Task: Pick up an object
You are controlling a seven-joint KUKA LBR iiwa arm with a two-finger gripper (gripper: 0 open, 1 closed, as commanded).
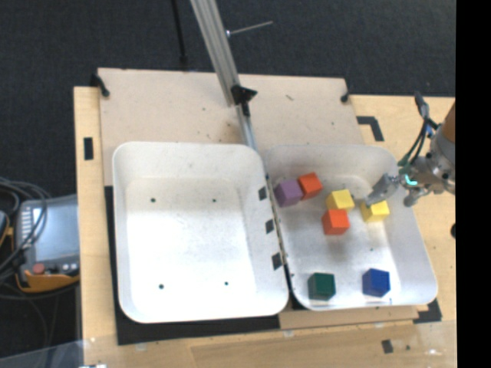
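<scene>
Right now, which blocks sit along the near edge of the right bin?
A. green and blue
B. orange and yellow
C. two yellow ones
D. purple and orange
A. The green block and the blue block sit side by side at the near edge of the right bin; the other blocks lie farther back.

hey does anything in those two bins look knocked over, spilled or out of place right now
Nothing stands out. All seven blocks sit inside the right bin: purple block, two orange, two yellow, green block and blue block. None lies on the bench. The claw is beside one yellow block.
</scene>
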